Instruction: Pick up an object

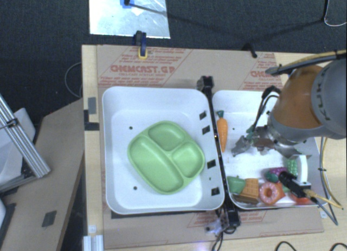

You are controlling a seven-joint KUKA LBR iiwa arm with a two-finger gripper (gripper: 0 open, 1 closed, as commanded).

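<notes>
- The arm reaches in from the right; its gripper (241, 146) hangs over the middle of the right bin (238, 101), fingers apart with nothing between them.
- A toy carrot (221, 127) lies by that bin's left wall.
- Toy foods (260, 190) cluster along its near edge.
- A green divided plate (165, 156) sits in the left bin (130, 101).

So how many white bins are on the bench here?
2. The left bin holds a green divided plate; the right bin holds the toy food, with the arm covering part of it.
</notes>
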